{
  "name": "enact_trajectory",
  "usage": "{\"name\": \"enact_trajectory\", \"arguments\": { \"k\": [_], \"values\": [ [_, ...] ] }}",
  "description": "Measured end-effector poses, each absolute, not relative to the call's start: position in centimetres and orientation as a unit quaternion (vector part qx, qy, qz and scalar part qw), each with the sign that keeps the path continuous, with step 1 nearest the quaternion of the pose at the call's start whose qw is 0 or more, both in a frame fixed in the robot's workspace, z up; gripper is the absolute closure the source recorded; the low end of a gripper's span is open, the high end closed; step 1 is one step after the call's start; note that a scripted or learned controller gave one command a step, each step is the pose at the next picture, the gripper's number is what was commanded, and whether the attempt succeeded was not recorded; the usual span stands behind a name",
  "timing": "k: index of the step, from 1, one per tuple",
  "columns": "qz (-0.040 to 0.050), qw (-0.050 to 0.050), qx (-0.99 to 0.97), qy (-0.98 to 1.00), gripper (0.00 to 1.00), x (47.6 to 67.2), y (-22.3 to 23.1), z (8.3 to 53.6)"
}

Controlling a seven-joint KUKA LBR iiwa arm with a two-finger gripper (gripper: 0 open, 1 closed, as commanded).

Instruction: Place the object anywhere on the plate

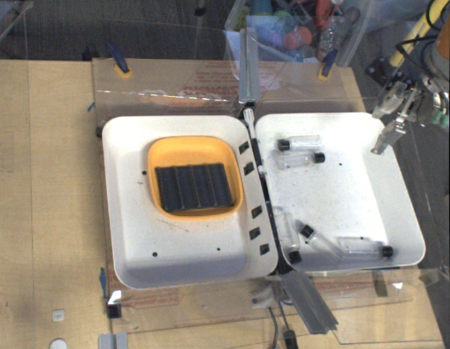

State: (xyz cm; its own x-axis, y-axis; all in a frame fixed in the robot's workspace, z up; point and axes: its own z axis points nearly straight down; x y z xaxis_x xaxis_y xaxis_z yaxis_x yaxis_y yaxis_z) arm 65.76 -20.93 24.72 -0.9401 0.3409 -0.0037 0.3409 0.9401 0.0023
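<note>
Plate already bears a ribbed black object, task seemingly complete; hand at right bin's edge, grip indiscernible.

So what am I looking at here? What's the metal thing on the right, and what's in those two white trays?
One camera looks down at a slant on a bench. The metal thing at the right edge is a robot arm's gripper, a two-fingered hand, poised over the right bin's far corner with nothing between its fingers. That bin holds several clear plastic tubes with black caps, some near the back, some near the front. The left bin holds an orange plate with a dark ridged block lying on it. Behind is a tub of toys.
</note>
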Motion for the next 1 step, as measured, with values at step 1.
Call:
{"name": "enact_trajectory", "arguments": {
  "k": [1],
  "values": [
    [0.0002, 0.004, 0.125, 0.992, 0.00, 65.74, -22.21, 24.50]
  ]
}}
